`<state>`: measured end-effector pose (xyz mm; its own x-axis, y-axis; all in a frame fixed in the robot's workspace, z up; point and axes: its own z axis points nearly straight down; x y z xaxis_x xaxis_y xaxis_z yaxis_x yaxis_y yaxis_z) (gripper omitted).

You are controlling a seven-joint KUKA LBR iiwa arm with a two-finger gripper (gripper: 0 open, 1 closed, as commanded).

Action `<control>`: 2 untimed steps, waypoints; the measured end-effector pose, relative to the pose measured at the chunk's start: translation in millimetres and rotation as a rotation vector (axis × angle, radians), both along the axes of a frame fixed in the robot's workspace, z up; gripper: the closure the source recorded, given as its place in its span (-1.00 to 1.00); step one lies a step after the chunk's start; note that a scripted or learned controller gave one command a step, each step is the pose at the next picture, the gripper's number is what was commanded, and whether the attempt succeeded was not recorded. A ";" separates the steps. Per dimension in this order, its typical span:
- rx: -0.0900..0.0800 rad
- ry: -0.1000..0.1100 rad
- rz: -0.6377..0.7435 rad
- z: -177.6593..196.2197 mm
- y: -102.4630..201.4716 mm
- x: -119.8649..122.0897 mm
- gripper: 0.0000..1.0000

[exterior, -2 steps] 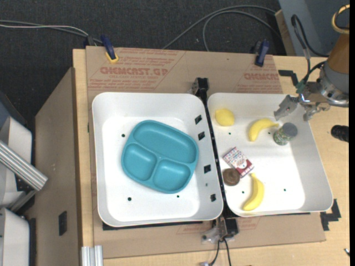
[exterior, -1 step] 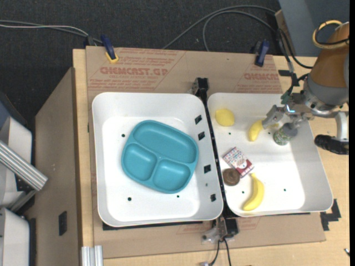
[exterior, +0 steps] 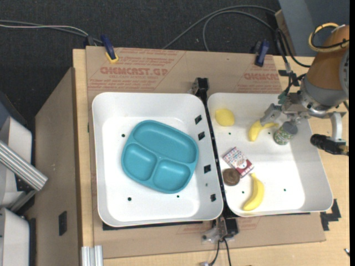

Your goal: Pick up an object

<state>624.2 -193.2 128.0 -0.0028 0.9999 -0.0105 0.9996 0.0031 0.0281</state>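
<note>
I see a teal sectioned plate (exterior: 160, 156) alone in the left bin (exterior: 105, 148); in the right bin (exterior: 310, 193) lie a yellow lemon (exterior: 224, 117), a patterned packet (exterior: 236, 158), a brown round lump (exterior: 231, 176) and a banana (exterior: 253, 194); my gripper (exterior: 275, 121) hangs over a small yellow curved fruit (exterior: 255, 130) and what may be a greenish cup (exterior: 282, 134); I cannot tell how its jaws stand.

Dark carpeted floor (exterior: 166, 10) surrounds a cardboard-topped bench (exterior: 138, 65), cables (exterior: 222, 15) trailing behind.
</note>
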 end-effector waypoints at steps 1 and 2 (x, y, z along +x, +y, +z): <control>-0.004 -0.003 0.001 9.6 -1.2 0.7 1.00; 0.009 0.022 -0.001 56.9 -0.4 9.7 1.00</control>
<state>634.0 -193.5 184.9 -0.0022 1.0000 -0.0016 1.0000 0.0022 0.0063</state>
